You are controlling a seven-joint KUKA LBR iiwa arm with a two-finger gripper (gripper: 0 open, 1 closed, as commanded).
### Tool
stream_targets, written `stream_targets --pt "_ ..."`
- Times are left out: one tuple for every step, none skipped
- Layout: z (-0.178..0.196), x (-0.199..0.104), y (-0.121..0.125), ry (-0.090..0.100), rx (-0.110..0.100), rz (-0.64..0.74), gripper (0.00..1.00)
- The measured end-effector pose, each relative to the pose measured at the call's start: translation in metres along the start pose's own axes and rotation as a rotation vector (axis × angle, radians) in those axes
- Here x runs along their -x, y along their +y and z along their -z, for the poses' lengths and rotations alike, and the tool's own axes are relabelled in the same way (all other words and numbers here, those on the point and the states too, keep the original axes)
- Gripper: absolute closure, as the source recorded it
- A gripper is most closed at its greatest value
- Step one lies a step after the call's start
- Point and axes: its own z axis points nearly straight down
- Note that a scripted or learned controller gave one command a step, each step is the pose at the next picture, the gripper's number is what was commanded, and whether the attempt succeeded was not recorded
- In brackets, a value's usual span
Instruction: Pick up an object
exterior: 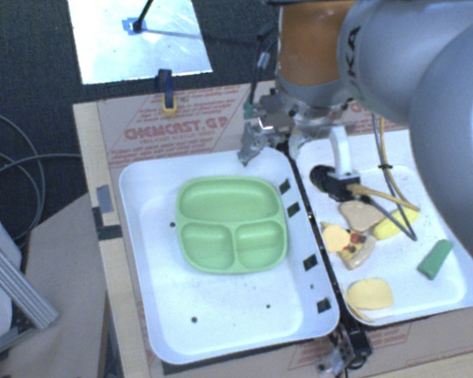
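A light green divided plate (231, 225) lies flat in the middle of the left bin (174, 327). In the right bin (465, 285) lie a green block (435, 259), a round yellow disc (369, 294), a yellow curved piece (395, 223) and a tan and yellow food-like piece (355, 243). My gripper (254, 143) hangs over the far end of the divider between the bins, just beyond the plate's far right corner. Nothing is seen held in it.
The grey arm with its orange band (315, 11) covers the far right of the bench and part of the right bin. A blue and yellow clamp (167, 92) sits on the cardboard behind the left bin. Black tabs (310, 263) line the divider.
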Motion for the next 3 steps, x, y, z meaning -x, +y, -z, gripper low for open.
stream_targets --pt "0.036 0.047 -0.012 -0.003 -0.011 -0.003 0.0" --pt "0.044 0.043 -0.011 -0.001 -0.011 0.005 1.0" --pt "-0.016 0.012 -0.034 0.0 -0.021 0.007 1.0"
